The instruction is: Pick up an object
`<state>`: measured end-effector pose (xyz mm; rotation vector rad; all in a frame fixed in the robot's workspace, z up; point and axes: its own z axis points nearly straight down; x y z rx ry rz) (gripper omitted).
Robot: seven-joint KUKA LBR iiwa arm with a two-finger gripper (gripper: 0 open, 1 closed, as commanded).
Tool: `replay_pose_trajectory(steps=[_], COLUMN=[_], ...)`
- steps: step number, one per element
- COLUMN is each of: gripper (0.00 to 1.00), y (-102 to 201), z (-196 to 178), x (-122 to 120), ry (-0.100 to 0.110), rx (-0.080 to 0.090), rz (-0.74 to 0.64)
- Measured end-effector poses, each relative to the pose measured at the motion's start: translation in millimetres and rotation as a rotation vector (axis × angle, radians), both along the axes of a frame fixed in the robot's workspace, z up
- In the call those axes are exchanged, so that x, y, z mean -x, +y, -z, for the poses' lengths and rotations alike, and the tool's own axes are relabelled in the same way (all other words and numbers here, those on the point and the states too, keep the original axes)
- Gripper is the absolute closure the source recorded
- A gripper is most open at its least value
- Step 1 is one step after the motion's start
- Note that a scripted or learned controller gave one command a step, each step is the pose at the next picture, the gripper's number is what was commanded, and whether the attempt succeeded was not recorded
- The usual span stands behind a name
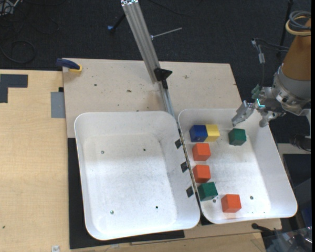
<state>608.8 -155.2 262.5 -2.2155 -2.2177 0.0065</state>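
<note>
Gripper — jaws spread open, nothing between them, poised over the right bin. Green cube — just below the jaws, nearer the left finger, standing apart from other blocks. Risk, as judged: off-centre descent lets a finger land on the cube and knock it aside — jaws close empty.

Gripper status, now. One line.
Gripper: open, holding nothing, its fingers spread above the right bin near the green block.
</note>
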Motion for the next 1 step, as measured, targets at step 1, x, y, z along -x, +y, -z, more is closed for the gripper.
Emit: replay_pose_trajectory(steps=[1], gripper=[0.00], y=[-0.1], z=[-2.8], x=[-0.8], ry=[-0.005], rx=[0.001], rz=[-0.001])
